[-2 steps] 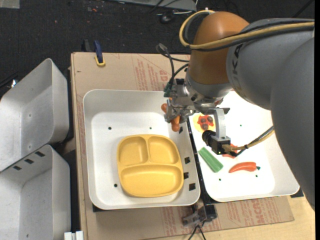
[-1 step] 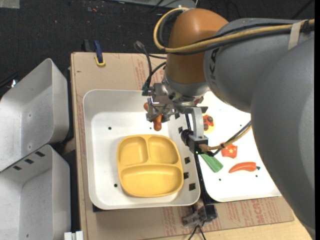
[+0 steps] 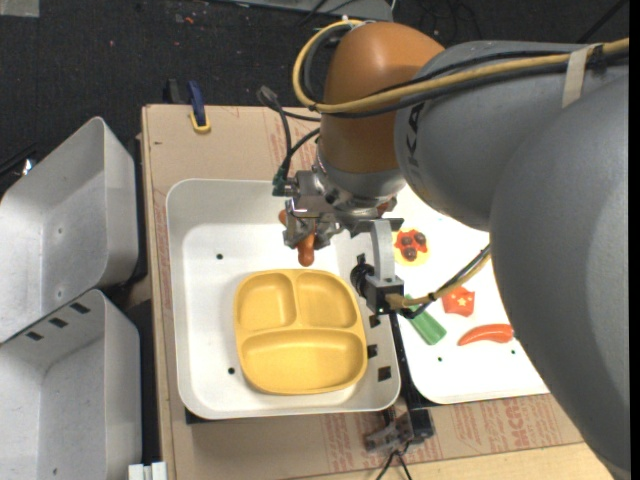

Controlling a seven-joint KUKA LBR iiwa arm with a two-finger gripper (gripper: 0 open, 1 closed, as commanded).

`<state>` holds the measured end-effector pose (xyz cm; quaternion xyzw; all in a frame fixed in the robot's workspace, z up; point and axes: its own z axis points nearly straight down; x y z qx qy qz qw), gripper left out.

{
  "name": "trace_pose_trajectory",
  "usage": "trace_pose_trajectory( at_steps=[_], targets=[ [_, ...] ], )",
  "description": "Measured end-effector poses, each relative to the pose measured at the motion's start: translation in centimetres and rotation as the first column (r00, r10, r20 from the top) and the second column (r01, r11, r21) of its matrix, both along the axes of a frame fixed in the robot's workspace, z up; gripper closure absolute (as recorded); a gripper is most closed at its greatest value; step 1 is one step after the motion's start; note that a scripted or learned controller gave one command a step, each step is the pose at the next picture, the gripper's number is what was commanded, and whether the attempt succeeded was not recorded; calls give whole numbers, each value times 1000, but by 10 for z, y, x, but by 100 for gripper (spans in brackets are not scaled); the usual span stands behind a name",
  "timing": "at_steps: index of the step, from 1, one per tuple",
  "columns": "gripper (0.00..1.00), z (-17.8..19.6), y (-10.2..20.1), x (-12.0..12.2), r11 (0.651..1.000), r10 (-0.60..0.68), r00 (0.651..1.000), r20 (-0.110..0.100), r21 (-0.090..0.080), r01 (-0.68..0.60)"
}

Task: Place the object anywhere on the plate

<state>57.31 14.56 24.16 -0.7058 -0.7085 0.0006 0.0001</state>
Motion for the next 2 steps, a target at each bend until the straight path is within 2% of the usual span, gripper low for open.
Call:
trace_pose_trajectory(
  at_steps=[1,2],
  targets=[
    [100,-1,4,-2,1000,-1,1000,0,0,1],
    [0,-1,4,-2,1000,-1,1000,0,0,1]
  ],
)
